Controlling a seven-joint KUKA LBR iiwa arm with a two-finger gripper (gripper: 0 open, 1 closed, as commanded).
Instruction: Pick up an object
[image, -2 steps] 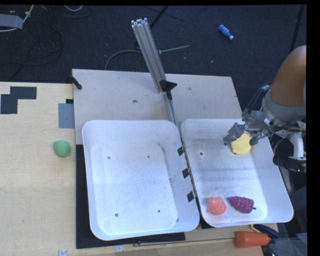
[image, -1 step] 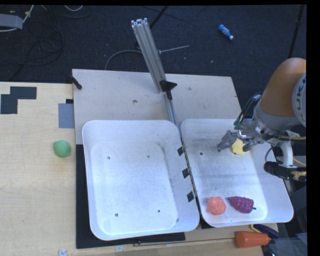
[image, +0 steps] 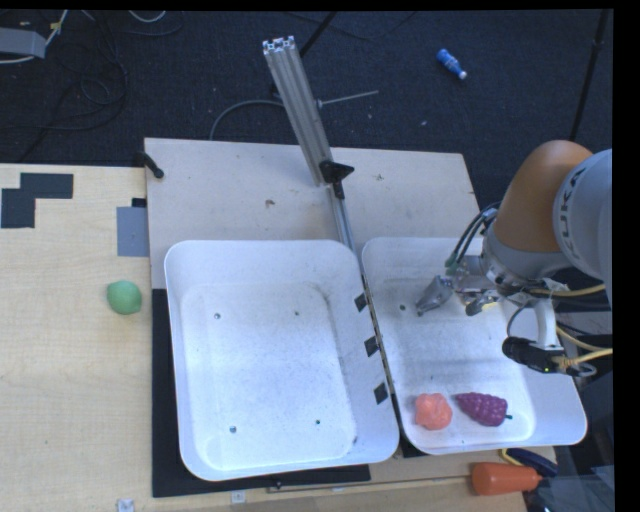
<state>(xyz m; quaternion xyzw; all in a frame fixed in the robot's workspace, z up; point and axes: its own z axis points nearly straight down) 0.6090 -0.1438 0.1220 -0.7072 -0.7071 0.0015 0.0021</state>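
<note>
I count two smooth white bins (image: 200, 262); the right bin (image: 560, 425) holds one bumpy orange-pink lump (image: 433, 411) and one knobbly purple grape bunch (image: 482, 407), lower right. My gripper (image: 455, 298) hangs spread open, gripping nothing.

Single fixed camera, high above bench, slanted downward, both white bins (image: 270, 258) in frame, mid-distance

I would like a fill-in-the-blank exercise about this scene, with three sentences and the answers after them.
1. The purple grape bunch lies in the ____ bin as the camera sees it.
2. Beside the grapes lies a small ____ ball-like toy.
3. The green ball rests outside both bins, on the ____ side of the view.

Missing words: right; orange; left
</note>
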